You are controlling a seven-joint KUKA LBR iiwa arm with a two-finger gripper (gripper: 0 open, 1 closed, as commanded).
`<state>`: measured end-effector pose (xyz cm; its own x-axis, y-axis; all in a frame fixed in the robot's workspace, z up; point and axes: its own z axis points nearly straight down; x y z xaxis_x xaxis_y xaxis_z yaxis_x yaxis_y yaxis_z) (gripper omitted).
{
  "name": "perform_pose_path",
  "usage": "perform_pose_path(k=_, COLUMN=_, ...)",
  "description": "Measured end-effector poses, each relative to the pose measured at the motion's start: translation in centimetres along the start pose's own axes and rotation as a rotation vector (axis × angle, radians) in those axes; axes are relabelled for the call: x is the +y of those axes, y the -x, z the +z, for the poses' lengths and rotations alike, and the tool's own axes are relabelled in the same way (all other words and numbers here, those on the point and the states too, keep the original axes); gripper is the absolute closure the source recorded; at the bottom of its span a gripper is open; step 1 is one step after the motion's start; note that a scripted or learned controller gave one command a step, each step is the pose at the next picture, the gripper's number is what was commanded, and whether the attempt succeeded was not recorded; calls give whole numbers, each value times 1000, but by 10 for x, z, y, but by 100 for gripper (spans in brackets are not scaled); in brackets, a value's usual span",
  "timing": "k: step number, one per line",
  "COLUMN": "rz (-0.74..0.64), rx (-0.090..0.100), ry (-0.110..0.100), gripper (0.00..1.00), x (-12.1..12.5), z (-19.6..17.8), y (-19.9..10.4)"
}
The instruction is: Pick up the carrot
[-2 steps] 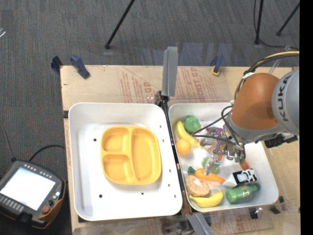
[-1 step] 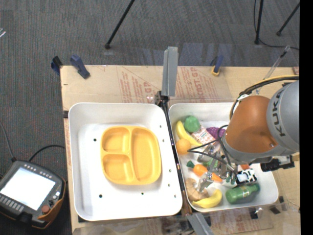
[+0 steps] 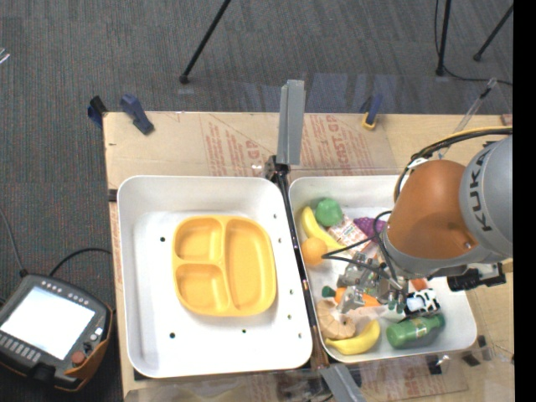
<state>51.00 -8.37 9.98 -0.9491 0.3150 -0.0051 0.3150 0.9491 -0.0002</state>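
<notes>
The carrot [image 3: 345, 296] lies in the right bin [image 3: 381, 189]. It is an orange piece, mostly covered by the gripper, with orange bits showing on either side of the metal. My gripper [image 3: 362, 287] hangs low in the middle of that bin, directly over the carrot, below the arm's orange band [image 3: 429, 210]. Whether it touches the carrot is hidden by its own body.
Crowded around the gripper are a yellow banana [image 3: 313, 224], an orange ball [image 3: 312, 250], a green item [image 3: 328, 210], a purple item [image 3: 369, 224], a cow toy [image 3: 422, 302], a green object [image 3: 414, 331], and a second banana [image 3: 358, 340]. The left bin [image 3: 142, 224] holds a yellow divided plate [image 3: 224, 265].
</notes>
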Motion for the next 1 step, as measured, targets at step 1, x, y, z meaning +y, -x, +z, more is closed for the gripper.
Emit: perform_pose_path(k=1, rz=-108, rx=0, ry=4, gripper=100, x=75, z=-90, y=-31)
